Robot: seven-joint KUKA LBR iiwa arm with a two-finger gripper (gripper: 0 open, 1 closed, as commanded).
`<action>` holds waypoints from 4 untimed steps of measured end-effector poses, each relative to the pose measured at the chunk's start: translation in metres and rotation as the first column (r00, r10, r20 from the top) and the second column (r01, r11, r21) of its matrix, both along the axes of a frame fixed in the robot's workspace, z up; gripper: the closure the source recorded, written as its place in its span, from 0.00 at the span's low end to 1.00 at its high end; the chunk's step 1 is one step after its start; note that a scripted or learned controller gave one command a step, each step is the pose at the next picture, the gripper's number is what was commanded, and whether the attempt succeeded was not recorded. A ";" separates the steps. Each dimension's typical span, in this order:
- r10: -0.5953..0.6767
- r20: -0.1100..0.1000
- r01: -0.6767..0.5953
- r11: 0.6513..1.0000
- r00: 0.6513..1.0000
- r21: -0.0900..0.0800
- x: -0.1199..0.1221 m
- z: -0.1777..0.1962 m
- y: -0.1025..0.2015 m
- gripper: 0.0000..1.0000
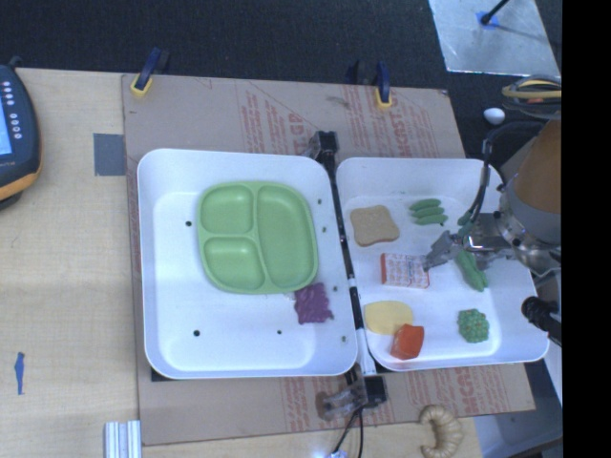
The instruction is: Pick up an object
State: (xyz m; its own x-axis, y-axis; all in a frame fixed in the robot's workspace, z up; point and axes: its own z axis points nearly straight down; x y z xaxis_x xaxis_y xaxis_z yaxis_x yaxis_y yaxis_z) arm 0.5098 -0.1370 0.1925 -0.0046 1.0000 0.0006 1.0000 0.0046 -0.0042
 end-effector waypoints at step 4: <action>0.004 0.010 -0.004 1.000 1.000 0.000 0.057 -0.006 -0.028 1.00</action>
